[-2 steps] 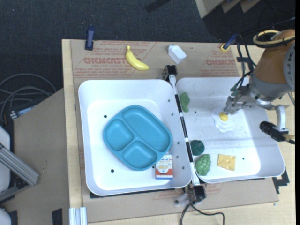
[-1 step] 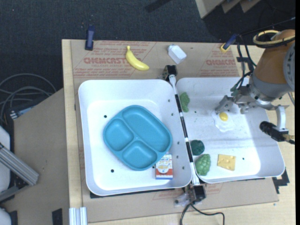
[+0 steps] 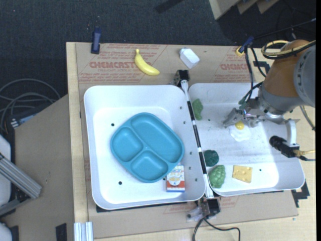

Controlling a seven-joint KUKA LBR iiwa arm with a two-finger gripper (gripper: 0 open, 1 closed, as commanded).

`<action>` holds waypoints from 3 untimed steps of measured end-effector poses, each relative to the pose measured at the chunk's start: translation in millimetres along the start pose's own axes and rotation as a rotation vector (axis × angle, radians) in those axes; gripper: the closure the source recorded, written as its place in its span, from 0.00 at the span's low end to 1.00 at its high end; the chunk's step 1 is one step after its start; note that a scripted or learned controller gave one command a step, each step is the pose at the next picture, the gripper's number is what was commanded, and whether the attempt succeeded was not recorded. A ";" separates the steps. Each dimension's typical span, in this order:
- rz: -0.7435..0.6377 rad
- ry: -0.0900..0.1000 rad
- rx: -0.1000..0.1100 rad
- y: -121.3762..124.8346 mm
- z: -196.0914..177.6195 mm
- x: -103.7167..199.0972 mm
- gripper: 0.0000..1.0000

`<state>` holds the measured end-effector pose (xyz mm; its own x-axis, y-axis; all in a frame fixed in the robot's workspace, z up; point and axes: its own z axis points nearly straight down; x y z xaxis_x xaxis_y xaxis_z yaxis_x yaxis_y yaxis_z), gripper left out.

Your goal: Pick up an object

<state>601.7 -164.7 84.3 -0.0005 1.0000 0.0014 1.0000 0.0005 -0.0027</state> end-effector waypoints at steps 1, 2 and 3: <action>0.000 -0.003 -0.006 16.7 -66.7 -21.5 0.00; 0.000 0.000 0.000 4.6 -4.9 -1.1 0.00; 0.001 0.000 -0.001 -10.4 -0.3 -5.8 0.00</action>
